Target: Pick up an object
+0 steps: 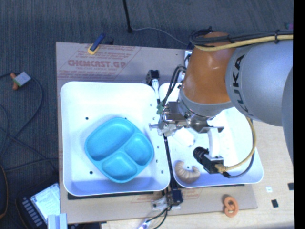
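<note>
My grey arm with its orange band [209, 75] looms over the right white plastic bin [255, 171]; I cannot tell the state of the claw [167, 122]. A curled beige ridged object [187, 171] lies at that bin's front edge. The left bin [71, 99] holds a glossy blue three-compartment tray [119, 149].

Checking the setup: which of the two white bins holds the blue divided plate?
The left bin holds the blue divided plate; the right bin, under the arm, holds a small tan curled object.
</note>
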`<state>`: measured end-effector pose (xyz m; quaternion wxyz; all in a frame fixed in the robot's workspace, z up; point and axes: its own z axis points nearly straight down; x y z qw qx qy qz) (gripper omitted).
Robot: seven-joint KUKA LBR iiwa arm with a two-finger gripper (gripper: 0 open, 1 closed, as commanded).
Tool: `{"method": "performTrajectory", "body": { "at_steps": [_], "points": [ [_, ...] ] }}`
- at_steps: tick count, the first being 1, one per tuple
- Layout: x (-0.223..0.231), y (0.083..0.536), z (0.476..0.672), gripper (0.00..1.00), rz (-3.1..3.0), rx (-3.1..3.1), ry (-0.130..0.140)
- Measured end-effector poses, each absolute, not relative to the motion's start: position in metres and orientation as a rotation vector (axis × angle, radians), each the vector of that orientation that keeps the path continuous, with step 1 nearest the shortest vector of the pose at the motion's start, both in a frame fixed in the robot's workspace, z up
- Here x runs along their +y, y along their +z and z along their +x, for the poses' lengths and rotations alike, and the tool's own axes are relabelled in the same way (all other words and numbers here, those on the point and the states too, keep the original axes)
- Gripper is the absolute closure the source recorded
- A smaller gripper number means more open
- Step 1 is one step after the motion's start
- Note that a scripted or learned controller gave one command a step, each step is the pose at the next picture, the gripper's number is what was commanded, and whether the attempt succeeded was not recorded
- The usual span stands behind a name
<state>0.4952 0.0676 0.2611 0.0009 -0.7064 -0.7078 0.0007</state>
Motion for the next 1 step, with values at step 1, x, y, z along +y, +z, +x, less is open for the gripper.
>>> {"method": "performTrajectory", "body": {
  "at_steps": [1],
  "points": [
    [0.0975,0.246,0.4836,1.0,-2.219,-2.222,0.003]
  ]
}}
